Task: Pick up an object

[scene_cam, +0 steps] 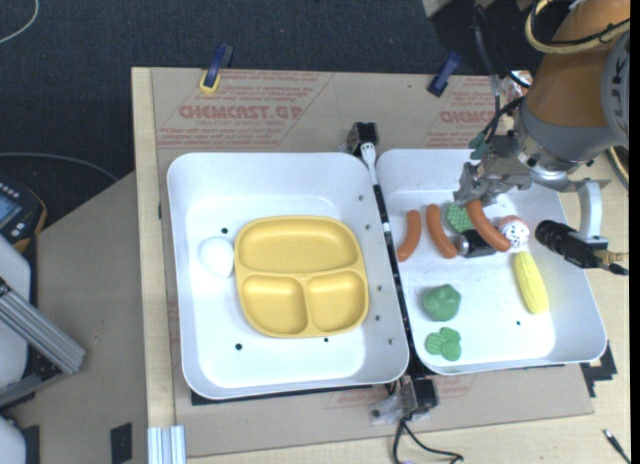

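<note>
My gripper (477, 199) hangs low over the upper middle of the right bin (570, 332). Directly beneath it lie a green ridged piece (459, 217) and an orange-red sausage (488, 228). Nothing shows as lifted. Two more sausages (409, 235) (441, 231) lie just left of the gripper. A small black cylinder (477, 246) rests under them. To the right are a white and red toy (515, 233) and a yellow corn cob (530, 281). A green lump (441, 301) and a broccoli piece (443, 343) lie nearer the front.
The left bin (190, 187) holds a yellow divided plate (300, 275) and a white egg (216, 255). A black divider strip (385, 242) runs between the bins. The grey and orange arm (575, 62) comes in from the upper right, with a black part (568, 241) sticking out over the right bin.
</note>
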### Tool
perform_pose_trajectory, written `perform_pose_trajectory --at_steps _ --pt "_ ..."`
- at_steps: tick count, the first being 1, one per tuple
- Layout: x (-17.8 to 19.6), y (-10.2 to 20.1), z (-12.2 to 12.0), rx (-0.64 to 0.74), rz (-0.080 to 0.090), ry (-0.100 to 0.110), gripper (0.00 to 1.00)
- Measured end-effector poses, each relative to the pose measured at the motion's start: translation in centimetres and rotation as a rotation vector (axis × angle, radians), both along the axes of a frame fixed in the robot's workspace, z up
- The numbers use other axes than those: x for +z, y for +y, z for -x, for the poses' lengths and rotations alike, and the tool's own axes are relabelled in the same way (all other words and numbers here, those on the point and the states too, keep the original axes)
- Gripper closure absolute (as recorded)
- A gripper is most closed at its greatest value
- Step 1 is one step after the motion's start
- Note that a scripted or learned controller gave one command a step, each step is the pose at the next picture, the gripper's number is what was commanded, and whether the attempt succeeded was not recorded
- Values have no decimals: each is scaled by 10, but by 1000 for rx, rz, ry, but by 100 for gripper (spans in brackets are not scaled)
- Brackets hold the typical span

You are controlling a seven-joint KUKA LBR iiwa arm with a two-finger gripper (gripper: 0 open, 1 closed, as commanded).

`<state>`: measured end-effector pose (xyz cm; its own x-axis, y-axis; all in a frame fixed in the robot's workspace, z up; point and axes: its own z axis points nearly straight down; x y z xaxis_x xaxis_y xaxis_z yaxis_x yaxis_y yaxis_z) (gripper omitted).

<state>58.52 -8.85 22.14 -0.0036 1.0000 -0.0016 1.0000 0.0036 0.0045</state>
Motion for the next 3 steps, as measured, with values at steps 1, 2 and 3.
perform_pose_trajectory --at_steps 1,2,3 --pt "-8 31 -41 0 -1 -1 100" --pt "13 52 -55 0 -1 -1 100" --pt "-6 49 -53 -4 -1 9 100"
